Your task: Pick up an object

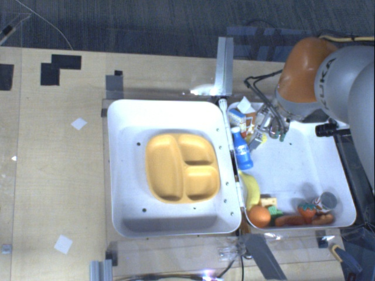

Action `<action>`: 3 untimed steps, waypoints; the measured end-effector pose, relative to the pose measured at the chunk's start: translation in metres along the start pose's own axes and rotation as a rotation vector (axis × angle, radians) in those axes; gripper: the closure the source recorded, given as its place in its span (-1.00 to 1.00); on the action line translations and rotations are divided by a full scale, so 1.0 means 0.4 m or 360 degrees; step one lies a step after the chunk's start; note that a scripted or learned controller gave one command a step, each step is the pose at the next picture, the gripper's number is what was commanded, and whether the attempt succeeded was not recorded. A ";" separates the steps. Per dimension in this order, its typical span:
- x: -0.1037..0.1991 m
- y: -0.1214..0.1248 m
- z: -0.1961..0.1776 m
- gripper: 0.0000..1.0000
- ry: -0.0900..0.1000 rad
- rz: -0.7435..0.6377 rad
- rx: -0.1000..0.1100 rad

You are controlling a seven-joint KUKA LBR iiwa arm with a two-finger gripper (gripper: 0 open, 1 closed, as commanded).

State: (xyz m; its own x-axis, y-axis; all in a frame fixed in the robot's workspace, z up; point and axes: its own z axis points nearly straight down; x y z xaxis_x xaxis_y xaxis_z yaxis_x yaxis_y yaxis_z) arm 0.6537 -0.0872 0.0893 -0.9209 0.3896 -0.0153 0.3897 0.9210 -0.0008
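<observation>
Gripper (pixel 268 130) is placed at upper left of right bin (pixel 304 163); jaws state cannot be told. Blue bottle (pixel 241 151) is found just left, long axis running top to bottom.

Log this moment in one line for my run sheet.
arm: over right bin | gripper: near blue bottle | grasp: unconfirmed | yellow tray: left bin

- A light wooden bench top (pixel 53 174) spans the scene, pale and matte under even overhead light.
- Dark blue-grey carpet (pixel 146 10) runs along the top, behind the bench.
- Black block-shaped markers (pixel 58 68) sit on the bench's upper left.
- Small pale square tags (pixel 78 123) lie scattered on the wood at left.
- A thin cable (pixel 47 22) curves across the carpet.
- A grey metal bracket (pixel 224 66) stands upright at the bench's rear.
</observation>
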 end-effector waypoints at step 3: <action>0.089 0.163 -0.279 1.00 0.0001 0.0717 -0.0012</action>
